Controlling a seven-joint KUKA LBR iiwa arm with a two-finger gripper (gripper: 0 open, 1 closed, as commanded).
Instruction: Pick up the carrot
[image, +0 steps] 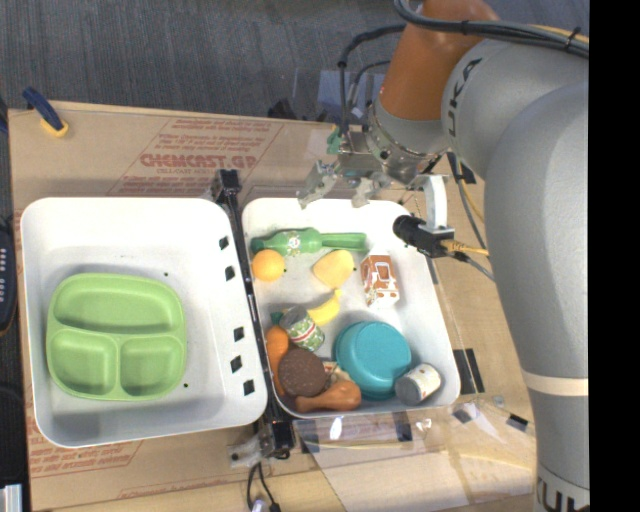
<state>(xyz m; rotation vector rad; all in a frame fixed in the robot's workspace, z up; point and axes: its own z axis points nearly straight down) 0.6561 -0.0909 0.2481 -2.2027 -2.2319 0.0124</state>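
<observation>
Nearest us, the carrot (276, 349) sits low against the right bin's (432, 290) left wall — a brown disc (301, 372) and a small can (302, 329) pressed against it. The tool (340, 180) hangs well apart at the far rim, fingers spread, nothing held. Risk: a descent clips a neighbour or the wall — grip slips off.
</observation>
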